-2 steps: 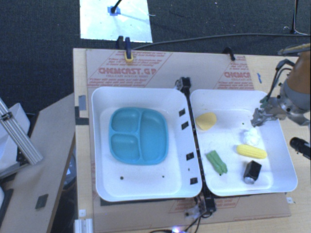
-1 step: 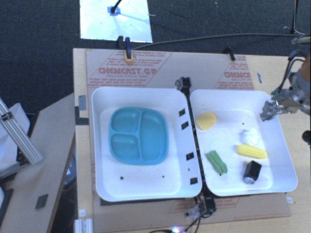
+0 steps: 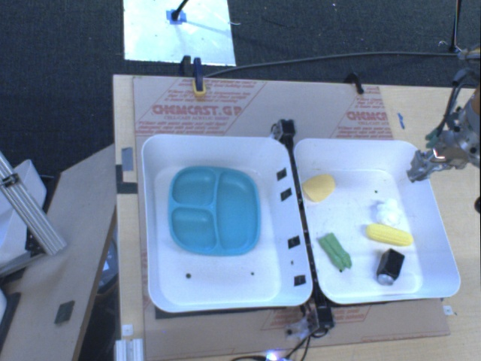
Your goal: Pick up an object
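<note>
1. Above the right bin's far right rim hover the fingers; whether they are spread I cannot tell.
2. Nearest them: white lump, yellow corn (likely targets), unheld, inside that bin.

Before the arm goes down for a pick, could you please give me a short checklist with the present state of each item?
1. Objects lie within the right bin: ok; yellow lump, white piece, corn cob, green pod, black item.
2. Gripper above that bin: ok, at its upper right rim.
3. Finger state: cannot tell.
4. Targets spaced apart: not ok for the white piece and corn cob, which lie close together; others ok.
5. Blue divided plate in the left bin, out of the way: ok.
</note>
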You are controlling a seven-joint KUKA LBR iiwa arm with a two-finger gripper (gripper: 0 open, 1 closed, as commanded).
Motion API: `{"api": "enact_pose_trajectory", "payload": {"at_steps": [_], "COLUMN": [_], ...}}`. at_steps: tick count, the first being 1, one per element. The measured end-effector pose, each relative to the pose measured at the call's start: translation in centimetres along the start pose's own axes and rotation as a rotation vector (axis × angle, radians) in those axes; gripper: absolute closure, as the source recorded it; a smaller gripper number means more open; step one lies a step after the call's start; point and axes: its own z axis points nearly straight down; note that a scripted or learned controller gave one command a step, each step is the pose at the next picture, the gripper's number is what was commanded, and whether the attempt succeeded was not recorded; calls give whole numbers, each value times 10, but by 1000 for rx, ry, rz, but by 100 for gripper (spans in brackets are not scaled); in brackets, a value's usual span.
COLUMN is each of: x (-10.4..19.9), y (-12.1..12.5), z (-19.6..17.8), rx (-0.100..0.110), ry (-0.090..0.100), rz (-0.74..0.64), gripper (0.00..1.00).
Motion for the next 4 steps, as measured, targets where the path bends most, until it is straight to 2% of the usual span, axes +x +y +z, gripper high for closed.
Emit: {"api": "enact_pose_trajectory", "payload": {"at_steps": [2, 3, 4], "x": [118, 172, 230], "y": [-7, -5, 10], "z": [-2, 14, 18], "rx": [3, 4, 3], "ry": [4, 4, 4], "rz": [-4, -4, -5], "gripper": [100, 100, 100]}}
